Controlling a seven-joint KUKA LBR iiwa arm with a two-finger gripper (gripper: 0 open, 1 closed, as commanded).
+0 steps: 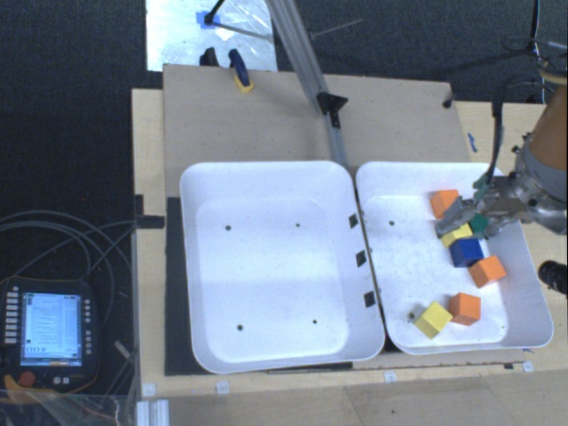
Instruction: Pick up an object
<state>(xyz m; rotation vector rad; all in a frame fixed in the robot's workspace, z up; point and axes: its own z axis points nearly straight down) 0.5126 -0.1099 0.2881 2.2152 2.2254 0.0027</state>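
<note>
No brand, label or readable writing shows anywhere; the lit screen of the black handheld control pendant [49,331] at lower left is too small to read.

The metal two-finger gripper [463,217] reaches in from the right over the right-hand shallow white plastic bin [524,331], low among a cluster of small blocks. How far apart it stands, and whether it has hold of anything, cannot be told.

Just beside the gripper lie an orange cube [444,202], a yellow block [457,234], a small green block [479,224] and a blue cube [466,252]. The yellow block's long axis seems to run diagonally, upper right to lower left. Nearer the front lie another orange block [487,271], a third orange cube [464,308] and a yellow cube [434,319], touching or nearly so.

The left-hand white bin [200,264] sits alongside on the tan desk [390,118].
</note>
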